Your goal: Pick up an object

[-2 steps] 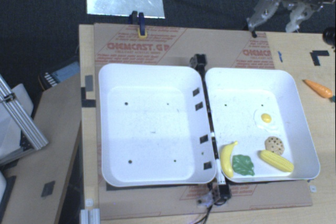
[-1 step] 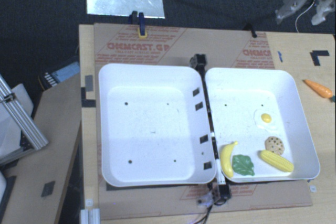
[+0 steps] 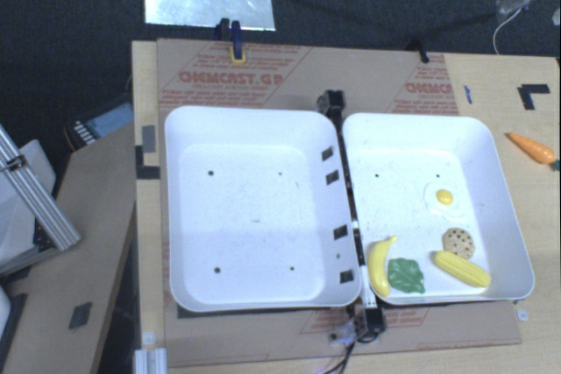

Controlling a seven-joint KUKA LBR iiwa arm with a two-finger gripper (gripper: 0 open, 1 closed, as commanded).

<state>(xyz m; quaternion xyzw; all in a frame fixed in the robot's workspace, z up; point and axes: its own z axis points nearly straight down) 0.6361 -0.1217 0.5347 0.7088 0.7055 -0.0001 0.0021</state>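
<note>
Along the right bin's near edge we see a curved smooth banana, a crinkled green leaf, a knobbly corn cob and a round speckled cookie. Just beyond lies a glossy fried egg. We cannot tell the end effector's state.

Two white bins sit side by side on the bench. The right bin holds a fried egg, a cookie, a corn cob, a banana and a green leafy piece touching the banana. An orange carrot lies on the bench just beside that bin.
</note>
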